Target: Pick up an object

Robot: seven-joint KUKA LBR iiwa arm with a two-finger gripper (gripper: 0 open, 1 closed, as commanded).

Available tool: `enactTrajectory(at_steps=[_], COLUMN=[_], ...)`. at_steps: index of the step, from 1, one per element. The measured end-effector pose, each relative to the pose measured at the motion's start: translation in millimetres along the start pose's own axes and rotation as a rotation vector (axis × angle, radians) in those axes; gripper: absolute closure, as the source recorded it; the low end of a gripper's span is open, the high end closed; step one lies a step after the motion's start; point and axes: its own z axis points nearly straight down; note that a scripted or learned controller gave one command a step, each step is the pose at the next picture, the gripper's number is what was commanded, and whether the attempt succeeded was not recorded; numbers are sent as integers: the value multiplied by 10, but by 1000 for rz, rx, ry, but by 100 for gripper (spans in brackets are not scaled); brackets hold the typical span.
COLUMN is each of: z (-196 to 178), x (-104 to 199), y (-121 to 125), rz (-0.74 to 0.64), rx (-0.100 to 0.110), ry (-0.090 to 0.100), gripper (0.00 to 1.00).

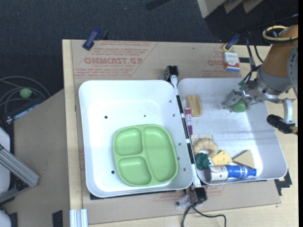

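Your target, the small green object (239, 106), sits near the right bin's (265, 145) far right corner; it looks light, rounded and likely smooth, so pinch it across its middle. The gripper (238, 101) is right over it, touching or nearly so, though you cannot tell its opening.

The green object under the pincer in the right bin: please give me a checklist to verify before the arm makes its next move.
1. Pincer is over the right bin: ok.
2. Small green object sits directly at the pincer tips: ok.
3. Object is actually gripped: cannot tell.
4. Space around the object is free; the tan block lies apart, to the view's left: ok.
5. Clutter, including the blue-and-white tube, stays at the near end, away from the pincer: ok.
6. Left bin holds the green divided tray, out of the arm's path: ok.
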Motion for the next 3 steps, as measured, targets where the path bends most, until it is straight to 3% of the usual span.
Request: enactTrajectory(at_steps=[1,2,3], z=[24,14,3], x=[7,103,24], y=[177,231,232], rz=[1,4,0], rx=[11,3,5], ry=[6,-8,7], gripper=[0,0,0])
